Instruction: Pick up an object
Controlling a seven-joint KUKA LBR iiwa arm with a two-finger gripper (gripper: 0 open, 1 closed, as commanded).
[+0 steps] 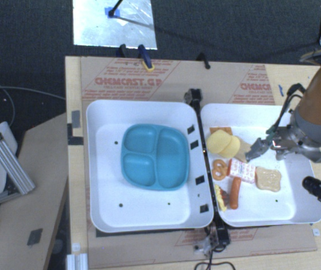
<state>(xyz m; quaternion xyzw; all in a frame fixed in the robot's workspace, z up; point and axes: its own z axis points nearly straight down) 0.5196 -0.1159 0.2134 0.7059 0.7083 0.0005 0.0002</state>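
I count two white bins on my worktop (pixel 166 72): the left bin (pixel 101 122) and the right bin (pixel 304 207). One blue divided plate (pixel 155 156) sits in the left bin, with three compartments. In the right bin I count six food items: one yellow piece (pixel 223 143), one pretzel (pixel 219 169), one packet (pixel 243 170), one sausage (pixel 235 192), one toast slice (pixel 268 179), and one small piece (pixel 222 198) at seven o'clock.

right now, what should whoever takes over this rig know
Gripper: low over the right bin, nothing seen between its fingers.
Right bin: yellow toy food, pretzel, red-and-white packet, toast slice, sausage.
Left bin: blue divided plate.
Done: nothing lifted.
Left: grasp and pick up one object.
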